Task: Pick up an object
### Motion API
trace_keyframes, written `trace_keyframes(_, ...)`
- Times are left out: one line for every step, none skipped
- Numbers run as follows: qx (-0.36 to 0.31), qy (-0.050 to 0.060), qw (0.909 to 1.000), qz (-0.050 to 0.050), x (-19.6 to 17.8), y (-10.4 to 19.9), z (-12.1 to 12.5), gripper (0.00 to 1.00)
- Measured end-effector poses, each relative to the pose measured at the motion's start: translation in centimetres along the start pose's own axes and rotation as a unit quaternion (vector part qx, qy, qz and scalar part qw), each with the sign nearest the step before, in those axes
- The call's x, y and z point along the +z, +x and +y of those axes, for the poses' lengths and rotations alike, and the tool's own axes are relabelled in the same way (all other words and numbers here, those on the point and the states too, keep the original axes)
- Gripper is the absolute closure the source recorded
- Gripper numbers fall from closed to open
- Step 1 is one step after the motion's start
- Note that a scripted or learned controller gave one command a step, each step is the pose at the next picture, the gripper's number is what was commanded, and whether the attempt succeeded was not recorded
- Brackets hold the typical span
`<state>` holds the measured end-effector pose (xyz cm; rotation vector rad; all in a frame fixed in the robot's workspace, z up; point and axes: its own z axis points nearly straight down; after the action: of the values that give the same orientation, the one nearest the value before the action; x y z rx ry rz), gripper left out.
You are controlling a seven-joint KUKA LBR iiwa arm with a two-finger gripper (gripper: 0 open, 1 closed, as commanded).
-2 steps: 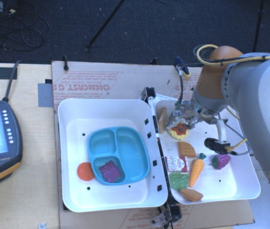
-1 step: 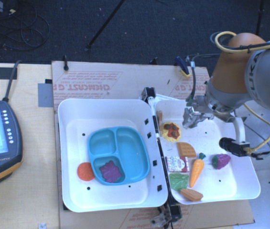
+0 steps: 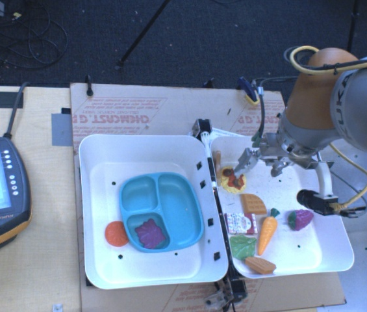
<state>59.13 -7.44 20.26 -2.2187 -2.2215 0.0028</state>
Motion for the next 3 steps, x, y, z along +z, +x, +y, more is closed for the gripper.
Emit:
trace_keyframes(0.004, 0.003, 1.0000, 0.001, 11.9, -4.4, -4.5, 0.00)
trace_keyframes(-0.001, -0.001, 1.0000, 0.000, 11.5, -1.9, -0.1, 0.00)
trace_keyframes(0.000, -0.001, 1.0000, -0.003, 11.4, -1.3, 5.4, 0.00)
